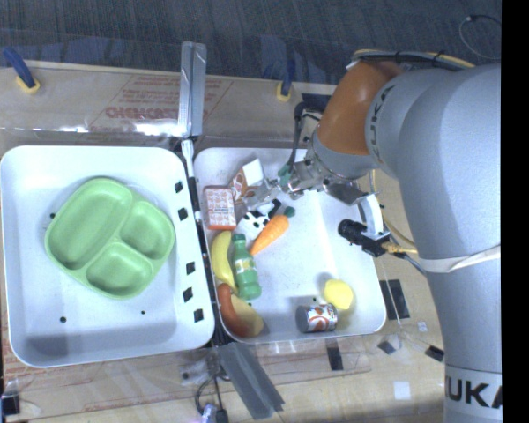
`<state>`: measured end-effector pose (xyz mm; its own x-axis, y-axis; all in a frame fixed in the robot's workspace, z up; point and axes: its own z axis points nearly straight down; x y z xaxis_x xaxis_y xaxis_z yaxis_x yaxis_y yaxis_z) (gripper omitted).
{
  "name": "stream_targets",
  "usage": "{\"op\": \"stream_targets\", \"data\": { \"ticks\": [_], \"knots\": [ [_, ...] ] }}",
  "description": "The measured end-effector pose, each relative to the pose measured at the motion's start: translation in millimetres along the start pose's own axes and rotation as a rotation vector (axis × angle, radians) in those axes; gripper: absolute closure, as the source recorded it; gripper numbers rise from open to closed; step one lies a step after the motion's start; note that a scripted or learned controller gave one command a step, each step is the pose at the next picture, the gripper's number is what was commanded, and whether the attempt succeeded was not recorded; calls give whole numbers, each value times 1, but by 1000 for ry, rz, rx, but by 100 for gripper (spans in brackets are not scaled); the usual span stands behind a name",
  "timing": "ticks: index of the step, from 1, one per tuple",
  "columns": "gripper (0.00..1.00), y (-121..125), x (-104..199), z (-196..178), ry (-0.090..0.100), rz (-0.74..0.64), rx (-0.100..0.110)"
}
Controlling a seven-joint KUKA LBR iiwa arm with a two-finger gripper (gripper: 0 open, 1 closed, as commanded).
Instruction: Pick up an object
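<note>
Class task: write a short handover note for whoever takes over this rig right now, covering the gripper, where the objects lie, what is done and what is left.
Gripper: low over the back of the right bin, above a black-and-white item; whether it grips anything cannot be told.
Right bin: carrot, banana, green bottle, lemon, can, apple slice, red-labelled packet.
Left bin: green divided plate.
Done: arm is positioned over the pile.
Left: grasp one object and lift it clear.
</note>
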<state>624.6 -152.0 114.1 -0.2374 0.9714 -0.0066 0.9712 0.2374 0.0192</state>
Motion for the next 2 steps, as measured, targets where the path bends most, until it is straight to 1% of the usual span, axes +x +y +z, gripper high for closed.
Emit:
{"op": "stream_targets", "data": {
  "ticks": [1,2],
  "knots": [
    [0,-39,24,6,-7,-16,-13],
    [0,-84,25,5,-4,133,-16]
  ]
}}
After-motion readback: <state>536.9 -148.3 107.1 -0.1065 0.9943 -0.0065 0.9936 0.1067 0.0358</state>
